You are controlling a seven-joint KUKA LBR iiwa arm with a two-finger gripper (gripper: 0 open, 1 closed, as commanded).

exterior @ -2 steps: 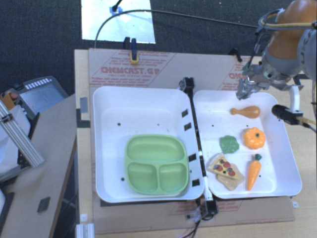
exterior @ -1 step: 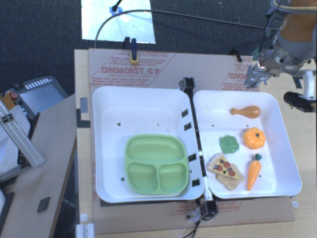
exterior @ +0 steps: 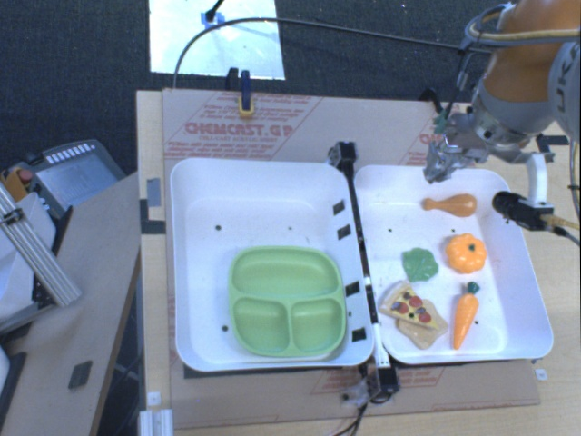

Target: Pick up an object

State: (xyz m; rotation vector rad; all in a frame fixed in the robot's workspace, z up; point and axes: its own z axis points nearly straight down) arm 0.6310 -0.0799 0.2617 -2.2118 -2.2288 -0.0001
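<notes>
In the right bin [exterior: 517, 330] lie several toy foods: a tan chicken drumstick [exterior: 451, 204] at the back, an orange pumpkin [exterior: 466, 253], a green leafy piece [exterior: 419, 263], a pizza slice [exterior: 414, 312] and a carrot [exterior: 464, 313] toward the front. My gripper [exterior: 442, 170] hangs over the back of the right bin, just above and left of the drumstick. Nothing shows between its fingers.
The left bin [exterior: 204, 207] holds a green divided plate [exterior: 286, 302] in its front half. Black clips [exterior: 343, 155] join the bins along the middle. A cable arcs across the back of the bench. Grey equipment [exterior: 68, 182] sits at the left.
</notes>
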